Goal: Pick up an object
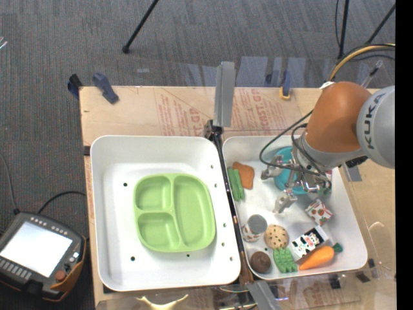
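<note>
The right bin (352,228) holds several toy foods. Among them are an orange piece (244,174), a green strip (235,185), a teal bowl (281,163), a grey cup (256,225), a cookie (276,236), a brown donut (261,261), a green block (284,261), a carrot (317,258), a cow-print carton (307,241) and a strawberry-print box (319,211). My gripper (292,190) hangs low over the bin's upper middle, partly covering the teal bowl and just left of the strawberry-print box. Nothing is visibly held in it.
The left bin (113,154) holds a green divided plate (174,212). A grey post (224,102) stands behind the wall between the bins. Cables loop around the wrist. A tablet pendant (35,250) lies on the floor at the lower left.
</note>
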### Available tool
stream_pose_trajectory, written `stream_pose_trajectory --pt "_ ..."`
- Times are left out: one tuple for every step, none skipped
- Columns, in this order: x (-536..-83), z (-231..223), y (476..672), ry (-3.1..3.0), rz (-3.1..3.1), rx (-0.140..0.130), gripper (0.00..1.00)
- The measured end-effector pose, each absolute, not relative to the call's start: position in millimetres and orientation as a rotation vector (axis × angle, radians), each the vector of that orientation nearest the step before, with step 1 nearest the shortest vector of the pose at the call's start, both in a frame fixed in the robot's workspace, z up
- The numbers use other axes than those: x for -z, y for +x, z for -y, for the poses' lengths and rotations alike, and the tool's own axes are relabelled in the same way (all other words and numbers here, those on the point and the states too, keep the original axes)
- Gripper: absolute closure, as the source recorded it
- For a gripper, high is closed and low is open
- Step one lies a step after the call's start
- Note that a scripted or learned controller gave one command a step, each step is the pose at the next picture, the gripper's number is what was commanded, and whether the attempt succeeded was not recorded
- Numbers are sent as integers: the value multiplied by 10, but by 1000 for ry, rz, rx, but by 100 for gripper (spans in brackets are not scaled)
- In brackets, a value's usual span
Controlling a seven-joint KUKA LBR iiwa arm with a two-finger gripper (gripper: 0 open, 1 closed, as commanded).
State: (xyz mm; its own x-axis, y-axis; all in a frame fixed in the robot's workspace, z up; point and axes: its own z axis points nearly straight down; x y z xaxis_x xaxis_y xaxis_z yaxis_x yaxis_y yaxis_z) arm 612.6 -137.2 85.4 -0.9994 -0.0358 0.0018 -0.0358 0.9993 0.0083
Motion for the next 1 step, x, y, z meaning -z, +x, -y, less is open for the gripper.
stream_pose_trajectory --pt "-853 1273 6226 71 3140 5 0"
